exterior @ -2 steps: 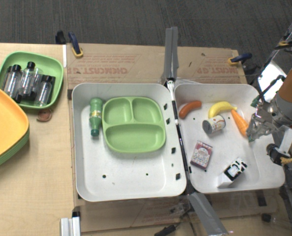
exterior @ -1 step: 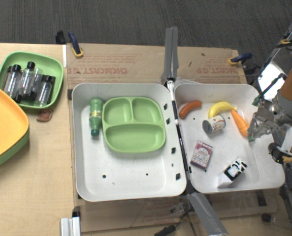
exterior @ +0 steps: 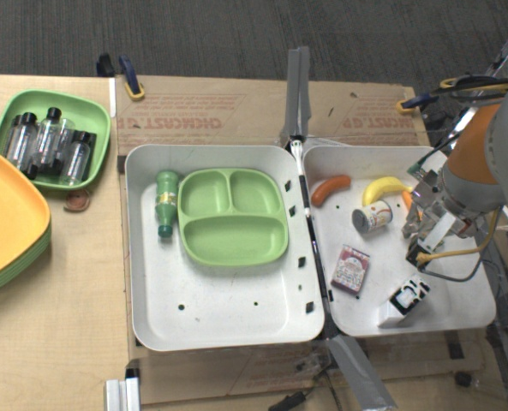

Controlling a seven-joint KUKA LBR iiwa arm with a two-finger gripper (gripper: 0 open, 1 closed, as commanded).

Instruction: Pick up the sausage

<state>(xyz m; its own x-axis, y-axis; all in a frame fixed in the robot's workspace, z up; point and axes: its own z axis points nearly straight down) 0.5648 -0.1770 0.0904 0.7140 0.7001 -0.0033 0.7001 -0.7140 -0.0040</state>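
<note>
Far left on the surface (exterior: pixel 74 315), a stack of orange plates (exterior: pixel 9 221) and a green tray of small bottles (exterior: pixel 52 139) are seen. In the left bin (exterior: pixel 228 315), a green bottle (exterior: pixel 166 202) lies just beside a green divided plate (exterior: pixel 233 217). In the right bin (exterior: pixel 356 311), the sausage (exterior: pixel 330 188) lies at the upper left corner, near the divider, free of other items. Further right are found a banana (exterior: pixel 385 188), a small can (exterior: pixel 372 218), a pink card box (exterior: pixel 351 270) and a black-and-white object (exterior: pixel 408 298). The gripper (exterior: pixel 425 229) is placed over the bin's right side, well apart from the sausage. The approach step is judged to be in hand; nothing is grasped yet. A move leftward and up-frame across the can and banana is called for, then a descent over the sausage. How wide the jaws stand cannot be told; nothing is seen held.
</note>
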